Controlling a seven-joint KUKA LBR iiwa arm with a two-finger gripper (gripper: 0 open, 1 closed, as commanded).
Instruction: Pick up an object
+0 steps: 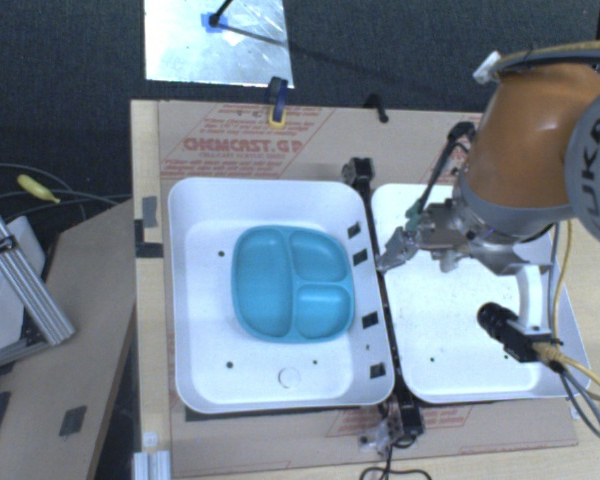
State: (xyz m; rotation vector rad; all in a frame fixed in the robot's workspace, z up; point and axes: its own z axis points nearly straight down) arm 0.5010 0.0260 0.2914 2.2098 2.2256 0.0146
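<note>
1 grey KUKA arm w/ orange band (540, 128) comes in from the right, wrist over the right bin (450, 368). Hand (398, 251) sits at the right bin's left side, just beside the divider btwn the 2 bins, tips aimed left/down toward the rim. Hand state: cannot tell, the tips are small and blurred vs the white bin wall. Nothing visible btwn them.

Task obj: blue divided plate (292, 283), 3 compartments, lying flat approx in the middle of the left bin (205, 228). Plate is apart from the hand, on the other side of the divider. Small clear/white round thing (288, 376) near the left bin's front edge, below the plate; too faint to ID.

Right bin floor shows a few small dark dots. Black cylindrical part w/ yellow cable (515, 333) hangs off the arm over the right bin's lower right.

Both bins rest on a brown cardboard sheet (240, 133) w/ red print, on the table. Yellow-blue clamp (277, 103) at the cardboard's far edge. Shiny foil-like sheet (220, 28) on the dark floor beyond. Aluminium frame rail (20, 278) at far left.
</note>
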